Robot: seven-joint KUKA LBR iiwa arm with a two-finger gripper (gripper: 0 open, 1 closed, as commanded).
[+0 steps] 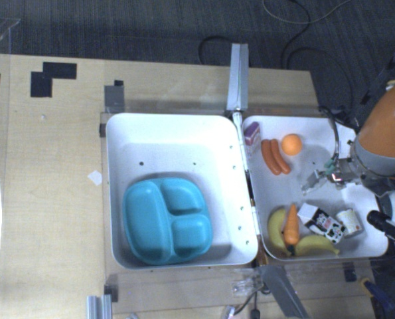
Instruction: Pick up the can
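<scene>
A camera looks down at a slant on a pale wooden bench (44, 178) that bears two shallow white bins side by side. The left bin (170, 128) holds a blue divided tray (167, 220) lying flat in its near half, with three compartments facing up. A metal rail (238, 78) runs away from the seam between the bins. In the right bin (316, 128), against the dividing wall at the far corner, stands a small purple carton (251, 133). Just right of it lie two sausages (275, 156) side by side, with an orange ball (291, 144) touching their far end. Along the near edge a carrot (291, 224) lies across a yellow banana (297, 239). Right of the carrot sits a small black and white box (324, 223), and just beside that, toward the near right corner, lies the can (348, 221), white, on its side, its long axis running roughly left to right. The gripper (323, 175) hangs over the middle of the right bin, reaching in from the right below the orange band (387, 121) of the arm. Its thin fingers point left and appear slightly spread with nothing between them, though they are small and hard to read. The can lies nearer the camera and a little to the right of the fingertips, clearly apart from them, so the coming move likely calls for a shift toward the near right corner before descending, with the fingers set across the can's short width.
</scene>
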